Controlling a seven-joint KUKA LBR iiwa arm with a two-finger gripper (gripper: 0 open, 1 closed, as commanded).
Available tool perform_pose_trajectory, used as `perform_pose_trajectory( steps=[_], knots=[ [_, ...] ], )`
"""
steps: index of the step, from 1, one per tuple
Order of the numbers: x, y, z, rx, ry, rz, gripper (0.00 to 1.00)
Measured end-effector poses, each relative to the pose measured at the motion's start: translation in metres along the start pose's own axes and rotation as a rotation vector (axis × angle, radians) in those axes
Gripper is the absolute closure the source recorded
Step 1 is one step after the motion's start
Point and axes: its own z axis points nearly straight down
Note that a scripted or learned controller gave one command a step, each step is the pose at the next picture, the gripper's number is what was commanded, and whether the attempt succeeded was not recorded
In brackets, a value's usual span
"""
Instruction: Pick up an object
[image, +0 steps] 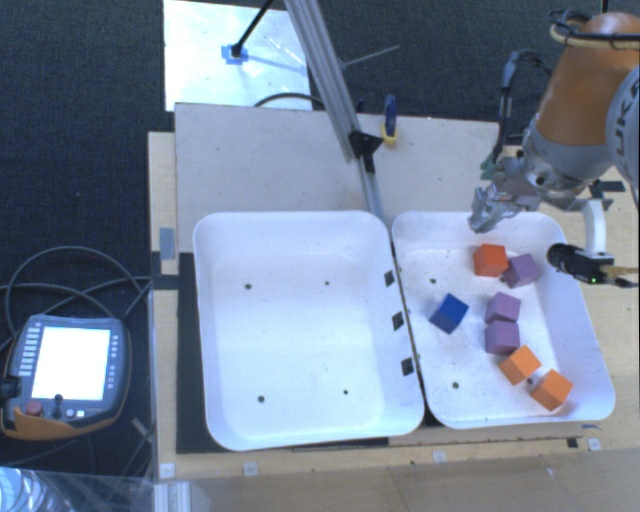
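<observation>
A pale wooden bench (280, 150) carries two shallow white plastic bins — the left bin (215, 300) and the right bin (590, 350). They sit side by side, rims touching.

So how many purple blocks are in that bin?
3, all in the right bin: one beside the top orange block, two more stacked mid-bin. None looks hidden.

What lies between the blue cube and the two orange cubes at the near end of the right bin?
In the camera view, two purple cubes lie between the blue cube and the orange cubes, stacked close together.
</observation>
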Motion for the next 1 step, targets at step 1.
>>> perform_pose_trajectory(
  steps=[1],
  knots=[
    [0.0544,-0.0062,-0.0025,0.001,0.000,0.000,1.00]
  ],
)
